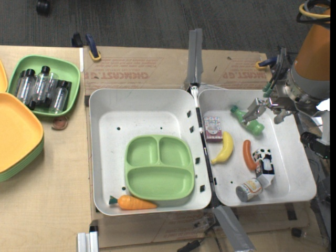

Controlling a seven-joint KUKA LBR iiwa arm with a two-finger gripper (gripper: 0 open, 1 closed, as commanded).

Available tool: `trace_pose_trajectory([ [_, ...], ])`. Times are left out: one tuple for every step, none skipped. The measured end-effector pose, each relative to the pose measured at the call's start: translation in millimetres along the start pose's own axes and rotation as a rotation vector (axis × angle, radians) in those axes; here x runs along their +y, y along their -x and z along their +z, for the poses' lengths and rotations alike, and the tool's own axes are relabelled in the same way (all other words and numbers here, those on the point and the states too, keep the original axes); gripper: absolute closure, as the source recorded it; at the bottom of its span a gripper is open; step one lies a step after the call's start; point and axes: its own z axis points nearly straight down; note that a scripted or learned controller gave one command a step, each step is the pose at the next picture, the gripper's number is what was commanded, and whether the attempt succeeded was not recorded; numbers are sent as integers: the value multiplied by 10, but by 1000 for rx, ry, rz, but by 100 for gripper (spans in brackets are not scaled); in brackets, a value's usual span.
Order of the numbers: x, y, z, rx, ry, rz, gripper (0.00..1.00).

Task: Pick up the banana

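Observation:
The yellow banana [224, 147] lies in the right bin [294, 193], near its left wall, curved and pointing up. My gripper [268, 112] hangs over the bin's upper right part, well to the right of the banana and further back. Its two fingers stand apart, so it is open with nothing held between them. A green toy bottle [248, 121] lies just beside the left finger [255, 109].
The right bin also holds a pink box [212, 127], a red sausage [248, 155], a black-and-white carton [264, 162] and a can [248, 189]. The left bin [105, 140] holds a green divided plate [159, 168] and a carrot [135, 203]. Orange plates [18, 138] sit far left.

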Motion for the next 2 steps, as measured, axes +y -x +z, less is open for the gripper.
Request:
trace_pose_trajectory([
  [151, -119, 812, 0, 0, -76, 0],
  [275, 101, 1795, 0, 3, 30, 0],
])
